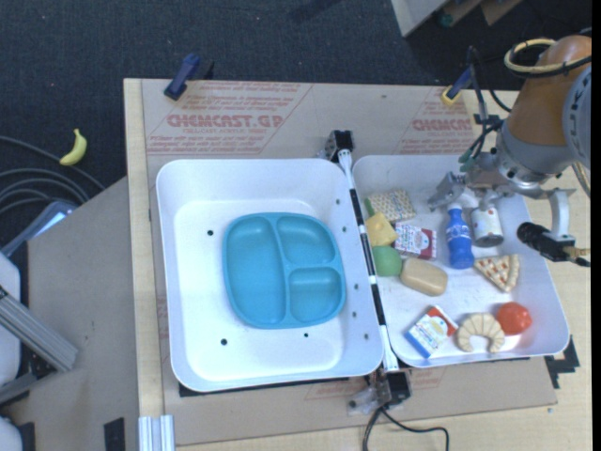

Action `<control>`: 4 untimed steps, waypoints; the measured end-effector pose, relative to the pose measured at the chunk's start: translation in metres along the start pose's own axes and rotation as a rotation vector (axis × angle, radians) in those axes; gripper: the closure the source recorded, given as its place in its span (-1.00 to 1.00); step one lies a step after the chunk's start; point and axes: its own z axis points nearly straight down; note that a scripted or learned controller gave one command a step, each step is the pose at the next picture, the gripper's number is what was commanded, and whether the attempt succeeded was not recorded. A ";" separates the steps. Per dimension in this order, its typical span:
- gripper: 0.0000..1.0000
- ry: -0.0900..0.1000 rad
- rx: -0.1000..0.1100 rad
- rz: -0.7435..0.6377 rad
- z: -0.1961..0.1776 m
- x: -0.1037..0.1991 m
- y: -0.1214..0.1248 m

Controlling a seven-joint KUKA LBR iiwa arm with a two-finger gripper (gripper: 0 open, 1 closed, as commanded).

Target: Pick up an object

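Observation:
The right bin (554,294) holds several small items. Among them are a blue bottle (459,241), a white cup (486,226), a pizza slice (498,271), a tan block (423,276), a croissant (481,331), a red tomato (513,318) and a small carton (431,332). My gripper (467,194) hangs over the back of this bin, just behind the blue bottle and the white cup. It looks open, with nothing between its fingers.
The left bin (188,205) bears a blue divided plate (282,269). Along the right bin's left wall lie a checked cracker (392,205), a yellow block (379,230), a green piece (387,261) and a red-and-white packet (415,240). Cables run behind the arm.

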 end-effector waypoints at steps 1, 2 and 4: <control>1.00 0.000 -0.002 0.000 -0.010 0.000 0.001; -1.00 0.000 -0.002 0.000 -0.010 0.000 0.001; -1.00 0.000 0.003 0.000 0.037 0.046 0.029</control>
